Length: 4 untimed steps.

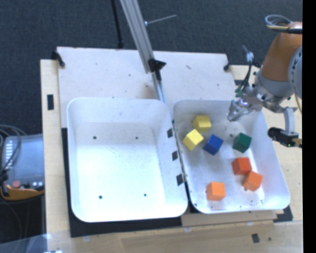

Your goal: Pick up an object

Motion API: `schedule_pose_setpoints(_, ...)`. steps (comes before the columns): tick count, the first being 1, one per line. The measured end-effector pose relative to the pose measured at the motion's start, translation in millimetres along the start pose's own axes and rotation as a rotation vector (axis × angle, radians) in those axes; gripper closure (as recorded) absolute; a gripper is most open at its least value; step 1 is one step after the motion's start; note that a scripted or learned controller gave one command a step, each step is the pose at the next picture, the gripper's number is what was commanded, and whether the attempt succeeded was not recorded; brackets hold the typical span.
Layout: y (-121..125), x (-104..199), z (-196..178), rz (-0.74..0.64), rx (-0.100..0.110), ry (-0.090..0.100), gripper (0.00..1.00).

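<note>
A: Item one, the surface?

B: A pale wooden bench (50, 141) with a white speckled board (105, 73) laid across its far part; two shallow white bins side by side upon it; the left bin (84, 115) held nothing but a few dark specks; the right bin (271, 157) held the blocks; dark carpet lay around the bench; a slanted metal pole (137, 28) crossed above the board; a grey box with cables (18, 165) sat off the left edge.

A: Item two, the blocks?

B: Seven in the right bin; two yellow cubes (197, 130) near its far left, just apart from each other; a blue cube (213, 144) just beside the nearer yellow one; a green cube (242, 142) toward the right; a red cube (241, 165) and an orange block (252, 181) touching below it; another orange cube (216, 190) alone near the front rim.

A: Item three, the tool?

B: The gripper (236, 111) hung over the far part of the right bin, above and left of the green cube, touching no block; whether its fingers were spread or pressed together I could not tell.

A: Item four, markings?

B: No legible writing or brand anywhere.
</note>
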<state>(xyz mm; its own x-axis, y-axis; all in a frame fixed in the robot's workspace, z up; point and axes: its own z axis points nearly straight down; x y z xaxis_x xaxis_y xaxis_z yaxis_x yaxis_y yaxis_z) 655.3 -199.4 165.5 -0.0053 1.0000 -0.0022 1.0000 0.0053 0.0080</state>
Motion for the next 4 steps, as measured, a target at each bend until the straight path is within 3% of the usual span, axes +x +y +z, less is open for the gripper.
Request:
schedule_pose_setpoints(1, 2, -2, -54, -0.002, 0.001, -0.001, 1.0)
schedule_pose_setpoints(4, -66, 154, -76, -0.001, 0.009, 0.003, 1.0)
